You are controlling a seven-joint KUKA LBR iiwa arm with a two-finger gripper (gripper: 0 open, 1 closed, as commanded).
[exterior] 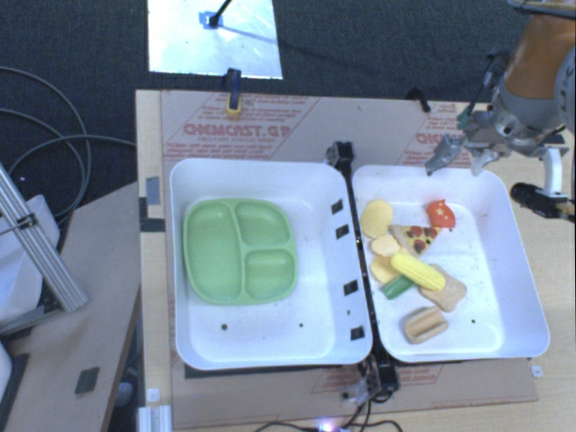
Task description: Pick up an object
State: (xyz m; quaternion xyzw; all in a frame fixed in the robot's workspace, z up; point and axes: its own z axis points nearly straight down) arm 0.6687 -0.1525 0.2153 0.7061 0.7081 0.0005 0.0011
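The right bin point(513, 241) holds several toy foods: a red tomato point(440, 213), a pizza slice point(417, 237), a yellow corn cob point(418, 271), round yellow chips point(377, 216), a green piece point(394, 287), a toast slice point(448, 293) and a tan bread roll point(424, 324). My gripper point(462, 155) hangs above the bin's far rim, up and to the right of the tomato. Its two fingers are spread apart with nothing between them.
In the left bin point(207, 187) lies a green divided plate point(240, 249). A black hinge strip point(353, 250) runs between the bins. A yellow clamp point(234, 103) sits on the cardboard at the back. Cables point(45, 142) lie to the left.
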